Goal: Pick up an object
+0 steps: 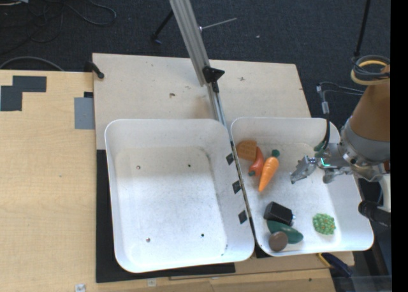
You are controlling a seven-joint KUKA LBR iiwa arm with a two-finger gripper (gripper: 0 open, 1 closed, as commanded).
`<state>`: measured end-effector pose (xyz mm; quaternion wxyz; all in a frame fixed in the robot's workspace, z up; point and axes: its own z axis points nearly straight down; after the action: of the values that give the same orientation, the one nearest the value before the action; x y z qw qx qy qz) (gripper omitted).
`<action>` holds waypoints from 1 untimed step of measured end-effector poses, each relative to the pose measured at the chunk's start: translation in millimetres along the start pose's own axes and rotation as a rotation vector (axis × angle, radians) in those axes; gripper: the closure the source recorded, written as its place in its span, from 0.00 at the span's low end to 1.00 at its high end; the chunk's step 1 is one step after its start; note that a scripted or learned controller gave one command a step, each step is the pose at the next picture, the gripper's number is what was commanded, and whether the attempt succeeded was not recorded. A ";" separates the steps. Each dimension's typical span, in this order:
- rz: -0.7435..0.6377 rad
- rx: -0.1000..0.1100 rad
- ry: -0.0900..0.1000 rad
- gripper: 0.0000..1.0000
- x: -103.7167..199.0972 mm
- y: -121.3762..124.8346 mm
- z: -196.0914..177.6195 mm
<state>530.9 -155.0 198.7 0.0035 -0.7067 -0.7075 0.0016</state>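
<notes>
The right bin (299,125) holds an orange carrot (268,173) with a green tip, a red piece (256,160) and a brown lump (246,150) near its left wall. A black block (278,212), a dark green piece (290,234), a brown round piece (278,241) and a green bumpy ball (324,224) lie toward its front. My gripper (302,171) hangs over the bin's right half, to the right of the carrot and apart from it. Nothing shows between its fingers.
The left bin (121,132) stands beside the right one, with black clips on the shared wall. A slanted metal rail (191,36) rises behind the bins. The arm's orange band (376,106) is at the right edge.
</notes>
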 end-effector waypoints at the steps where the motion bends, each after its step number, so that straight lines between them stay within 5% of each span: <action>1: 0.003 -0.005 -0.001 0.00 -1.0 0.7 -2.0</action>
<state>531.7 -156.0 200.7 0.0014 -0.7078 -0.7064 0.0005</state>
